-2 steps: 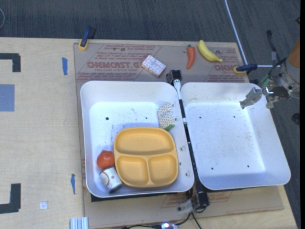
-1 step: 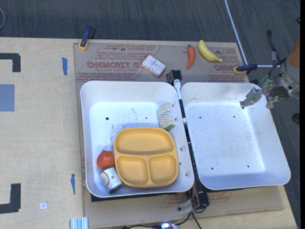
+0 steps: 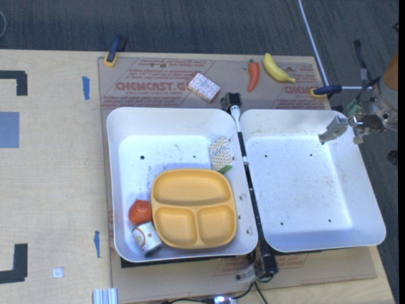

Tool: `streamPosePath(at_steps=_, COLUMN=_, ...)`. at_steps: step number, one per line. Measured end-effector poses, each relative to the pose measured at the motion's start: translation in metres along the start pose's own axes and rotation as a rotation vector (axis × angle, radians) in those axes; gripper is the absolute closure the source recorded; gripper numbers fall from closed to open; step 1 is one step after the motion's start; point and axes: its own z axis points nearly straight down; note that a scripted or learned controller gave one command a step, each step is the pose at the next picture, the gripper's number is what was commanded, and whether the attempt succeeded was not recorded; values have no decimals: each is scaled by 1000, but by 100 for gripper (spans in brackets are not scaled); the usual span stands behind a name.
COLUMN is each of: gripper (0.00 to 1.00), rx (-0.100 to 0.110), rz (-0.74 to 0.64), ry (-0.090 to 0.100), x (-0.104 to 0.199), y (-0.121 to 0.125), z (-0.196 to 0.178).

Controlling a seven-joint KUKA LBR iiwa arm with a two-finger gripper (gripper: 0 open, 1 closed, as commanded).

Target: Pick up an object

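The left bin [image 3: 123,144] holds a yellow divided plate [image 3: 192,208], a red-orange ball [image 3: 140,211], a small white and orange can [image 3: 147,238] lying at the front left corner, and a patterned pouch [image 3: 219,152] by the right wall. My gripper [image 3: 345,133] hangs over the far right corner of the right bin [image 3: 304,189], well away from all those objects. It stands open, its two grey fingers [image 3: 330,132] apart with nothing between them.
Beyond the bins, on the brown board, lie a toy banana [image 3: 277,68], a red chili [image 3: 253,75] and a small patterned box [image 3: 203,87]. A black bar [image 3: 245,163] runs between the two bins. A blue clamp [image 3: 326,91] sits near the gripper.
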Motion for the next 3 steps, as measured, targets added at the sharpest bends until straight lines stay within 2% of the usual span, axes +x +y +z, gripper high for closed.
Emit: streamPosePath(at_steps=3, gripper=0, rx=0, rz=0, ry=0, x=0, y=0, z=0)
